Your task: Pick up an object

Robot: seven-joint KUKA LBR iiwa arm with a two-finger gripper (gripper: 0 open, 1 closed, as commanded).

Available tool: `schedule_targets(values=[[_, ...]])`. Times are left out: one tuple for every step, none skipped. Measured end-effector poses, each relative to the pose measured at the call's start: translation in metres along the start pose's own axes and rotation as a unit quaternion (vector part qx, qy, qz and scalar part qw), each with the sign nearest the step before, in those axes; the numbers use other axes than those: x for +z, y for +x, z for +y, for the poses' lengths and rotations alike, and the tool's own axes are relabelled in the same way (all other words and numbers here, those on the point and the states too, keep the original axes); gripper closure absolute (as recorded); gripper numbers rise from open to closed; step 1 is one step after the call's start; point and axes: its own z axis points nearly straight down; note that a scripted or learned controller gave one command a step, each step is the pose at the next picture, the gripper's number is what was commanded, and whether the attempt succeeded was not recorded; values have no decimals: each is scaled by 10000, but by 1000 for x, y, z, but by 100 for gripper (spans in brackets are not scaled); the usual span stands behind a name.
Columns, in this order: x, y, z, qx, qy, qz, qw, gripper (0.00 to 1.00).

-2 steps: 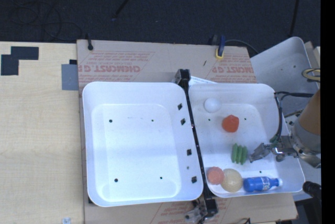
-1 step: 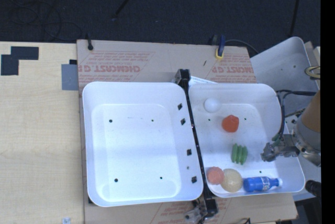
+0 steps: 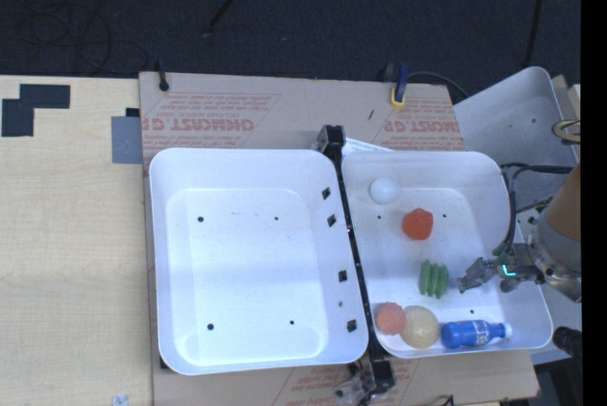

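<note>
Cardboard sheet (image 3: 285, 113) under both bins carries red print, upside down, reading "CHEMCREST". Left bin (image 3: 166, 252) lies well left of the claw. Right bin (image 3: 484, 169) holds a white ball (image 3: 383, 191), red object (image 3: 417, 224), green ridged object (image 3: 433, 279) just left of the claw, pink ball (image 3: 389, 317), cream ball (image 3: 419, 326) and blue bottle (image 3: 472, 334) below it. Claw (image 3: 477, 276) stands open, gripping nothing.
</note>
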Motion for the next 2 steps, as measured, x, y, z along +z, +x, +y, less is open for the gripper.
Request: schedule_targets(values=[[-10,-1,0,8,7,3,10000,100],[-9,-1,0,22,8,5,10000,0]])
